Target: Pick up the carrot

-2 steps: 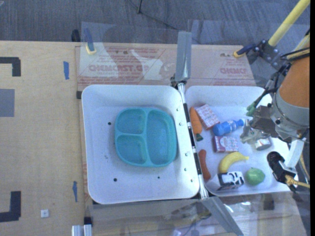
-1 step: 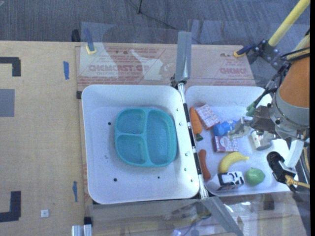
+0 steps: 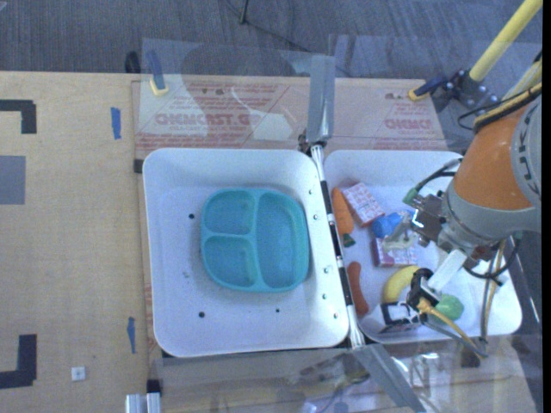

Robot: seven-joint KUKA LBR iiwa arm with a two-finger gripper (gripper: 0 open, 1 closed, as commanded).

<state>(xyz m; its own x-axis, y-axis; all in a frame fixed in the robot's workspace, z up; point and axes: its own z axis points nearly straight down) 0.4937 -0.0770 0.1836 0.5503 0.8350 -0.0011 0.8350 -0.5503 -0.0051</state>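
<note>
While near bananas, carrot point(image 3: 343, 211) against bin wall point(image 3: 325, 198)

I see a teal divided plate point(image 3: 255, 238) in the left bin point(image 3: 164, 231); a banana point(image 3: 401, 280) and pink packet point(image 3: 362, 201) in the right bin point(image 3: 508, 312).

One fixed camera, mounted above the bench, looks down at a slant. Both white bins are taken in whole: the left bin point(image 3: 172, 317) sits at frame centre, the right bin point(image 3: 499, 317) toward the right edge. The wooden bench top point(image 3: 65, 231) fills the left side, dark floor point(image 3: 103, 15) the upper strip. The arm point(image 3: 495, 179) enters from the right. Distance is moderate.
</note>
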